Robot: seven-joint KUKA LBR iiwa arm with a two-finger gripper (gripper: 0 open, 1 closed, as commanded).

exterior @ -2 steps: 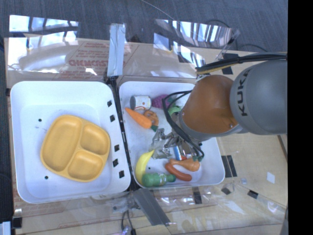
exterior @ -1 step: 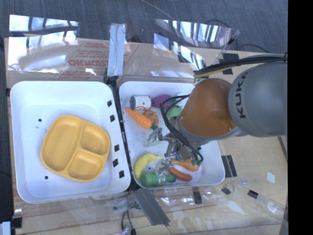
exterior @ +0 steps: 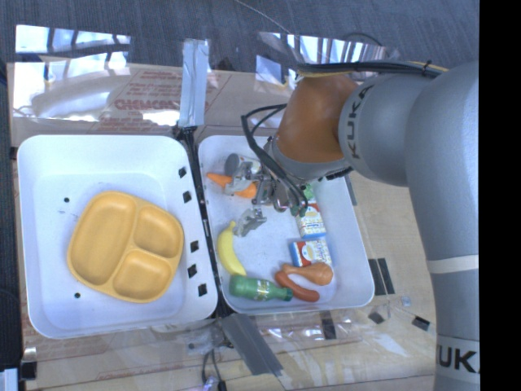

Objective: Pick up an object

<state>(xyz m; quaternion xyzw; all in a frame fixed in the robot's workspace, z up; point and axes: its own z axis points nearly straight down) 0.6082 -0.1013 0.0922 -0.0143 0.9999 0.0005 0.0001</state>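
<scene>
My gripper (exterior: 244,192) hangs low over the upper left part of the right bin (exterior: 358,259), below the arm's orange band (exterior: 313,120). An orange carrot (exterior: 221,180) lies right beside it, its thick end reaching under the gripper's metal parts. I cannot tell whether the gripper touches it. Below lie a yellow banana (exterior: 230,252), a green bottle (exterior: 259,288), and an orange and red toy food piece (exterior: 307,277). A blue and red carton (exterior: 311,252) and a white carton (exterior: 310,219) sit to the gripper's right.
The left bin (exterior: 49,161) holds a yellow divided tray (exterior: 124,245). A black divider with clips (exterior: 195,218) separates the two bins. The grey arm (exterior: 423,137) covers the right bin's upper right. Cardboard and tape lie behind the bins.
</scene>
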